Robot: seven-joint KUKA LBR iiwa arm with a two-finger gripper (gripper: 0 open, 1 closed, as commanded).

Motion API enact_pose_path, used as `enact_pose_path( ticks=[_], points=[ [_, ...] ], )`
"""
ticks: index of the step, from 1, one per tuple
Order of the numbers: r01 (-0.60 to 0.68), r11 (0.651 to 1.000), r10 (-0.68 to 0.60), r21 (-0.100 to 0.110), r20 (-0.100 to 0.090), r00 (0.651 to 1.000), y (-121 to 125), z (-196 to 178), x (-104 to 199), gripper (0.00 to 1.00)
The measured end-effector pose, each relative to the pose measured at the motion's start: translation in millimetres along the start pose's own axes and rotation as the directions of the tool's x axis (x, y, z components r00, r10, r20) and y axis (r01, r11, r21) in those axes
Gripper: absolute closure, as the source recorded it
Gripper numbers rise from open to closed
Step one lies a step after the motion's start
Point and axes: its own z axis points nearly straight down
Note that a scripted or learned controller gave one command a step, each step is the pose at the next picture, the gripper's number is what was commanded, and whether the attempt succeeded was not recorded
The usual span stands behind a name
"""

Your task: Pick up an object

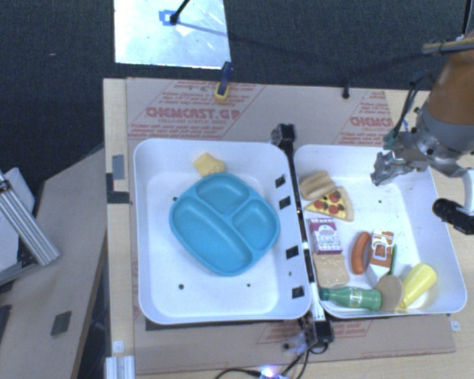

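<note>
My gripper [381, 172] hangs over the upper right part of the right bin [438, 219], with nothing visible between its fingers. Left of it and lower lie a hot dog bun [316, 184] and a pizza slice [331, 204]. Further down sit a small maroon carton [325, 236], a cracker [331, 269], a sausage [361, 252], an orange and white box [381, 249], a green bottle [351, 297], a tan disc [389, 290] and a yellow squash-like toy [418, 283].
The left bin [154, 290] holds a blue divided plate [223, 223] and a small yellow piece [209, 164] near its top edge. A black divider with clips [294, 212] runs between the two bins.
</note>
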Motion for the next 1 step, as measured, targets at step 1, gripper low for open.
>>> enact_pose_path(
  ticks=[1],
  points=[
    [0.002,1.0,-0.002,0.0,-0.002,1.0,31.8,-8.2,48.4,1.0]
  ],
)
